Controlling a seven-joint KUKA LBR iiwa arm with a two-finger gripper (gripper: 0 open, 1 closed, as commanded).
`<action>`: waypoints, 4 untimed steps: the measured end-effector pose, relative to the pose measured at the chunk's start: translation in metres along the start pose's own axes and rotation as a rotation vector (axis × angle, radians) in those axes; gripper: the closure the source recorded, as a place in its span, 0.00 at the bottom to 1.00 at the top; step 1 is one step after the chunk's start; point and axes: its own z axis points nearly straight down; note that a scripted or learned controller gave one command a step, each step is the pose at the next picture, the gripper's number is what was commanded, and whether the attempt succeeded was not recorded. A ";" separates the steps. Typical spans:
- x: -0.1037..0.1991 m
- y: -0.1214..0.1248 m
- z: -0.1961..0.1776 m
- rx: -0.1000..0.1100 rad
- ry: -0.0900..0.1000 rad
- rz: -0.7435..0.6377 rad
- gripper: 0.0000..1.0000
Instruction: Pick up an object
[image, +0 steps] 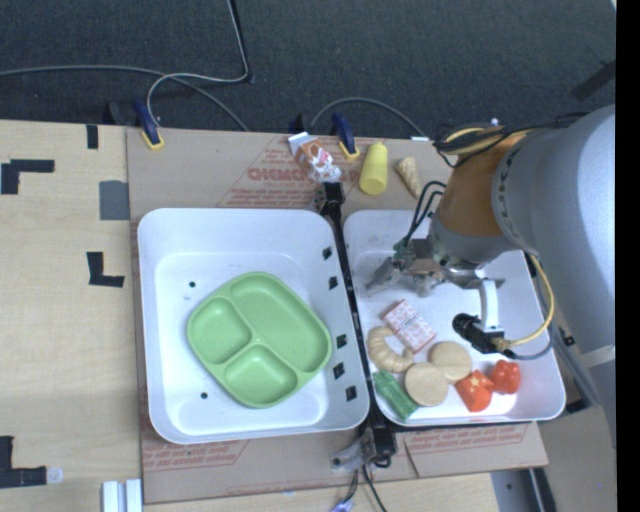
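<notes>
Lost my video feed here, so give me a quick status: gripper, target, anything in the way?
Gripper low in right bin, fingers open, nothing held. Food pieces clustered at near end, untouched. Green plate in left bin, no obstruction.

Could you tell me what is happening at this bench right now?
A grey KUKA arm reaches in from the right, its gripper low over the upper part of the right bin. Nothing shows between its fingers. Just below it lie toy foods: a pink-checked packet, a croissant-like piece, two tan round pieces, a green piece and red pieces. The left bin holds a green divided plate. So no object has been picked up yet.
</notes>
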 end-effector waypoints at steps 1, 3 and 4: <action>0.006 -0.065 0.000 0.001 -0.001 0.001 0.00; 0.007 -0.019 0.000 0.003 0.000 0.001 0.00; 0.003 -0.046 0.000 0.000 -0.002 0.000 0.00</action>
